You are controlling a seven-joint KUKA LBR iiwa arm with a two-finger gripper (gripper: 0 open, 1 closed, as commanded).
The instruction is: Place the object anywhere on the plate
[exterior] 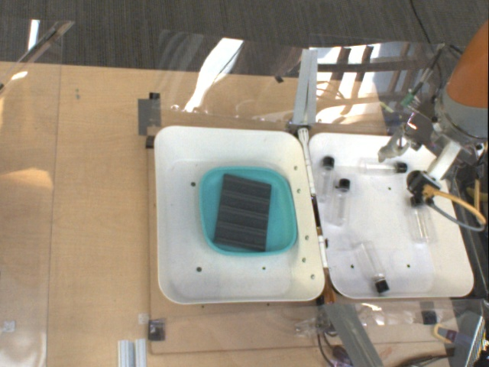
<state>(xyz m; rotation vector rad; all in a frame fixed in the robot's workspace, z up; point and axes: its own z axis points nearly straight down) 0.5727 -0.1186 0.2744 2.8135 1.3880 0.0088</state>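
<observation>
A dark grey ribbed block (243, 212) lies flat on the teal plate (283, 224), which sits in the middle of the left white bin (176, 266). My gripper (397, 151) hangs over the upper right part of the right bin (451, 277), far from the plate and the block. Nothing can be seen held in it.
Several clear tubes with black caps lie scattered in the right bin, among them one (342, 193) near its left wall and one (374, 270) near its front edge. A metal post (306, 90) stands behind the seam between the bins.
</observation>
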